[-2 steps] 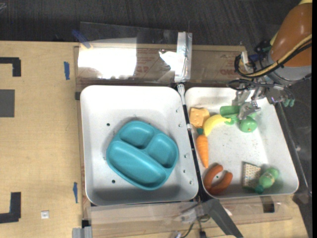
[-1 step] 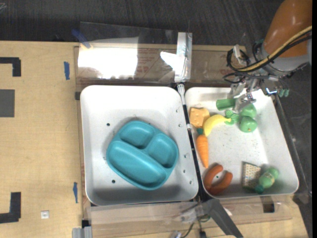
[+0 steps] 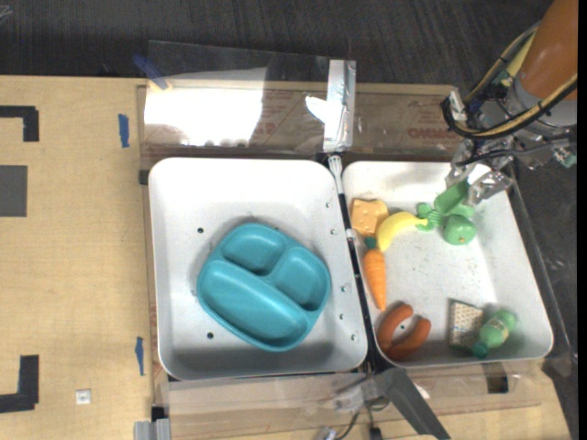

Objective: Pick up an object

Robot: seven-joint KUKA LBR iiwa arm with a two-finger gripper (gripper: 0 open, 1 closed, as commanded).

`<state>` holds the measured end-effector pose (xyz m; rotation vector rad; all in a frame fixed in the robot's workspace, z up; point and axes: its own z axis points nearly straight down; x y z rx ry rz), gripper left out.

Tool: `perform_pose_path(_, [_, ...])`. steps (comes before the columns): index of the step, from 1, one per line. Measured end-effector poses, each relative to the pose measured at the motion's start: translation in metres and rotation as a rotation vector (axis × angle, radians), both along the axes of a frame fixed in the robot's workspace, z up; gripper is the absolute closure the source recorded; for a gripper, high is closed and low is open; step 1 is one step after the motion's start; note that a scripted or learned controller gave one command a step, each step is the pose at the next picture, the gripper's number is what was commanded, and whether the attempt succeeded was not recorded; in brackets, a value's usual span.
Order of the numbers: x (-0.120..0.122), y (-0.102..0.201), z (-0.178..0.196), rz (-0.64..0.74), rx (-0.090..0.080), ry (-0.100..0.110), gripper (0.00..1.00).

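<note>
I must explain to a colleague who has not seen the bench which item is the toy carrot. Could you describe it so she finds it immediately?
Look at the right-hand white bin, on its left side along the wall shared with the other bin. The toy carrot lies there lengthwise, just below the yellow banana and above the curved sausage. It is the one plain orange, tapered piece with a small green top.

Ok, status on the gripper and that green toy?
Gripper low over right bin's far corner. Green toy directly beneath, grip unconfirmed. Banana touching toy's left.

Teal divided plate (image 3: pixel 264 285); white bins (image 3: pixel 174 246); orange carrot (image 3: pixel 375 278); yellow banana (image 3: pixel 396 227); green toy (image 3: pixel 451 216); red-orange sausage (image 3: pixel 404 328); tan waffle-patterned piece (image 3: pixel 464 317) were recorded.
</note>
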<state>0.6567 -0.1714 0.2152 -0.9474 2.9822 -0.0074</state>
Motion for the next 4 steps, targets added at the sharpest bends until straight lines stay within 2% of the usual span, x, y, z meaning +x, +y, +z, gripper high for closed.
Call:
perform_pose_path(1, [0.007, 0.061, 0.033, 0.033, 0.002, 0.0, 1.0])
perform_pose_path(2, [0.011, 0.083, 0.007, -0.031, 0.005, 0.008, 1.0])
perform_pose_path(3, [0.014, 0.084, 0.022, -0.032, 0.006, -0.006, 1.0])
perform_pose_path(4, [0.011, 0.11, 0.012, 0.013, 0.003, 0.008, 1.0])
